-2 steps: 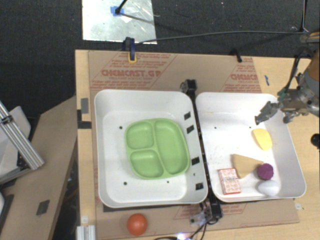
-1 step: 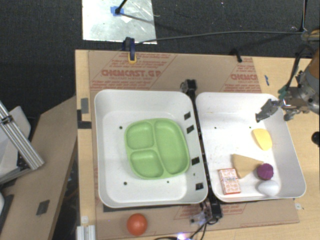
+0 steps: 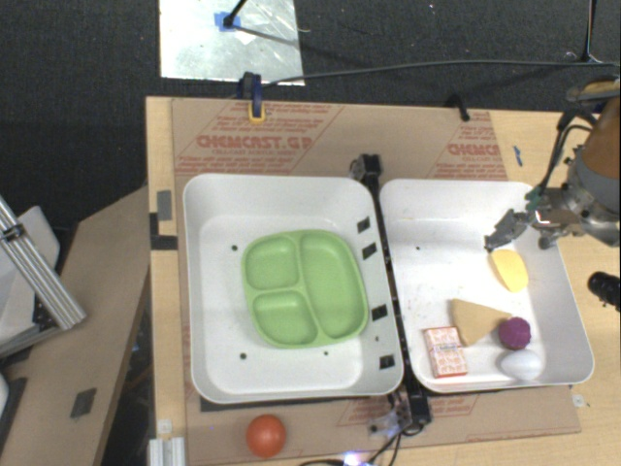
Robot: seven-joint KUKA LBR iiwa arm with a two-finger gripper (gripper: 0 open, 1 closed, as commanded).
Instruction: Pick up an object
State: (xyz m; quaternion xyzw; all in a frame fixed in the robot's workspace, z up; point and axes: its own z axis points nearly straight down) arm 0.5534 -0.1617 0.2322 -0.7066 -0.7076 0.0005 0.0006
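An orange ball (image 3: 265,434) lies at the front edge of the bench, far to the left of the pincer and outside both bins, so it looks out of play. The pincer (image 3: 524,229) hangs over the upper right part of the right bin (image 3: 427,212), its 2 fingers spread apart with nothing between them. One dark finger (image 3: 505,229) slants down toward the bin floor.

Directly below the pincer, just beside its lower finger, lies a yellow oval piece (image 3: 509,268); I cannot tell whether they touch. This seems the likeliest thing to be picked, since the open fingers sit almost over it. Further below and slightly left lies a tan wedge (image 3: 473,318), with a purple ball (image 3: 515,333) touching its right tip and a white egg-shaped piece (image 3: 521,364) under that. A small pink and white box (image 3: 444,350) lies flat to the left of the wedge. These 4 crowd the bin's front corner, probably where they slid or were dropped, which would make a clean grasp harder there than on the yellow piece lying apart.

Well to the left of the pincer, the left bin (image 3: 209,212) holds a green divided plate (image 3: 304,287) with 3 compartments, resting flat near the middle.

Judging from this, the pick is not yet made: the pincer needs to centre over the yellow piece, drop, and close.
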